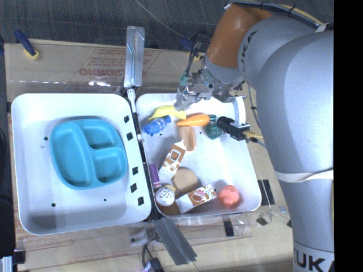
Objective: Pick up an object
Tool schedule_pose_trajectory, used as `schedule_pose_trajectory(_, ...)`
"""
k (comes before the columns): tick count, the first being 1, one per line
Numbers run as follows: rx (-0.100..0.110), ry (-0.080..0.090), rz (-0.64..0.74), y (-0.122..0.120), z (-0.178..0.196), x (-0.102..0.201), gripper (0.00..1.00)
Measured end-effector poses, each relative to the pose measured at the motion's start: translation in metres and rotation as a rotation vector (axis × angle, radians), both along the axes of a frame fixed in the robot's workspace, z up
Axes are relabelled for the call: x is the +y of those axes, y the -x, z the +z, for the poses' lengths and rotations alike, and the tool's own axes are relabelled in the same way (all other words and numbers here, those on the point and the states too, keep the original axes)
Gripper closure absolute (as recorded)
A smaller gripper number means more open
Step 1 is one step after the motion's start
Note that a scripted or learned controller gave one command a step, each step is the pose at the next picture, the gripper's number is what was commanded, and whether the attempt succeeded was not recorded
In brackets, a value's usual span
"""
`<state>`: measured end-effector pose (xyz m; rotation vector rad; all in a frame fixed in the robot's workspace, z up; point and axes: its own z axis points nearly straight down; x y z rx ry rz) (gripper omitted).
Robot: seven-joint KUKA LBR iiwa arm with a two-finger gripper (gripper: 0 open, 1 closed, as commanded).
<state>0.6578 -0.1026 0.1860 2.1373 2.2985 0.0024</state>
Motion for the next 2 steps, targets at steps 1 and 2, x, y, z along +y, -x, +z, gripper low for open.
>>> schedule_pose_trajectory(1, 0.003, -0.001, 0.0, 0.001, -0.002, 0.0, 0.0)
schedule_pose_trajectory(2, 0.006, -0.002, 0.114, 0.112, 0.006, 0.028, 0.0)
